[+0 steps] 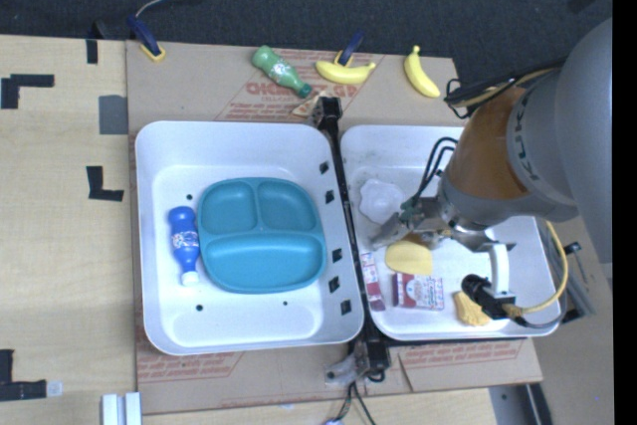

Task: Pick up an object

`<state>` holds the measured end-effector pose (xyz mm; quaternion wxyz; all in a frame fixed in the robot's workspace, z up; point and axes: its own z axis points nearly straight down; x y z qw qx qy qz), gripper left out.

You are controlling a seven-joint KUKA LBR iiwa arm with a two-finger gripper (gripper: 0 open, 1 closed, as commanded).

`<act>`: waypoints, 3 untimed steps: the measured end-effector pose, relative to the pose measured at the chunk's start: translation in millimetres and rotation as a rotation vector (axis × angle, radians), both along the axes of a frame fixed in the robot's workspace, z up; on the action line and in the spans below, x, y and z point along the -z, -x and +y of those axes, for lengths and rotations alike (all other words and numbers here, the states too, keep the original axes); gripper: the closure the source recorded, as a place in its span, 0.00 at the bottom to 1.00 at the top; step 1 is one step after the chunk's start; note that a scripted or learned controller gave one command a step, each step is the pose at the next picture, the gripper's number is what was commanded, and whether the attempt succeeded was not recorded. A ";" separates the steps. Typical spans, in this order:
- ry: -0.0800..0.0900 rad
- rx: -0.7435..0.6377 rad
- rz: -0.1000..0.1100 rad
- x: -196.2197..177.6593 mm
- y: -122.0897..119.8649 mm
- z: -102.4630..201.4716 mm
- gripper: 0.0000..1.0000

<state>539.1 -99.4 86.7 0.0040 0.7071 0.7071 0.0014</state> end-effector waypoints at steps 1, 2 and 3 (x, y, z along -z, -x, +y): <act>-0.002 -0.001 0.004 0.4 -50.9 3.5 0.00; -0.001 -0.001 0.002 0.1 -11.7 0.4 0.00; -0.002 -0.002 0.000 -0.1 -0.9 -6.1 0.00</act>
